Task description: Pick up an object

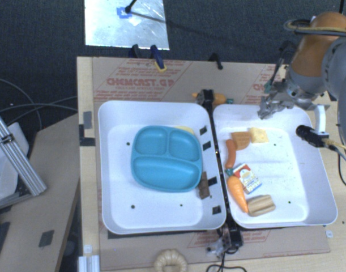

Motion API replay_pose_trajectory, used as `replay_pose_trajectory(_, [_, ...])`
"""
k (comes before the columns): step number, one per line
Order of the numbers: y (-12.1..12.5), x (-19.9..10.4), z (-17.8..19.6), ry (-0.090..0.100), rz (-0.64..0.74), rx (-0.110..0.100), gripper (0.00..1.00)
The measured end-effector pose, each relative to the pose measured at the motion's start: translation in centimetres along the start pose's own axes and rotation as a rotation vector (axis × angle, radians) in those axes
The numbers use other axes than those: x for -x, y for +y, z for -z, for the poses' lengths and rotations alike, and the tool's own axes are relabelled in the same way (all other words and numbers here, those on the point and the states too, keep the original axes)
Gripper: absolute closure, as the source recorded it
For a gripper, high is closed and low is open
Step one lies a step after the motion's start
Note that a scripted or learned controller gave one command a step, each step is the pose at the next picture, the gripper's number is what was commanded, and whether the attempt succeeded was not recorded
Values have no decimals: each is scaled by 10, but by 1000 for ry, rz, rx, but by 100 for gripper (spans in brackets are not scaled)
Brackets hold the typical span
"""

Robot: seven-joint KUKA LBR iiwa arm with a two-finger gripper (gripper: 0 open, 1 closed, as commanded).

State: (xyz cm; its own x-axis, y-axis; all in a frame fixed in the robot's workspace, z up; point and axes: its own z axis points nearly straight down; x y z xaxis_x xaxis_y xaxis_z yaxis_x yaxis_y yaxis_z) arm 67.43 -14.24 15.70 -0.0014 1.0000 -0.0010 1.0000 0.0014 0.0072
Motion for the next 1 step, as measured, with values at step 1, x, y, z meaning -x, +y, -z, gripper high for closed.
replay_pose_trajectory(1, [4, -2, 45, 0, 3, 1, 100])
